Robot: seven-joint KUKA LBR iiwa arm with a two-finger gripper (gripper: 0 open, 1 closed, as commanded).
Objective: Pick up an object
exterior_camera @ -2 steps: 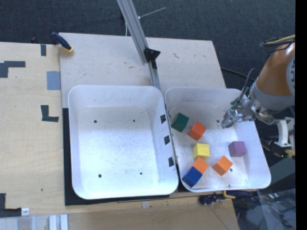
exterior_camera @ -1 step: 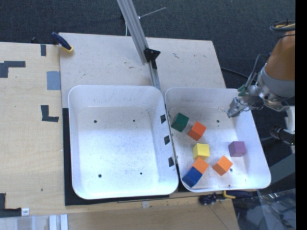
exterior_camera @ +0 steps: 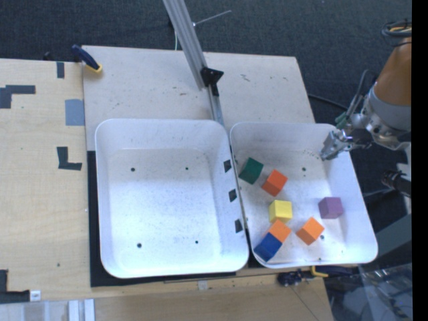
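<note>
The counter fills the left and middle of the frame, and on it two white bins stand side by side. The left bin has only dark specks on its floor. The right bin holds all the blocks: a green block and a red-orange block in its middle, a yellow block below them, a purple block toward the right wall, then an orange block, and a blue block with a small orange piece touching it, near the lower rim. The arm enters at the right edge of the frame. Its pincer hangs over the upper right corner of the right bin, apart from every block and carrying nothing; whether it is released or clenched I cannot tell. I judge the step is the approach. The next move calls for choosing one block, perhaps the purple one as the nearest, and going down straight above it.
</note>
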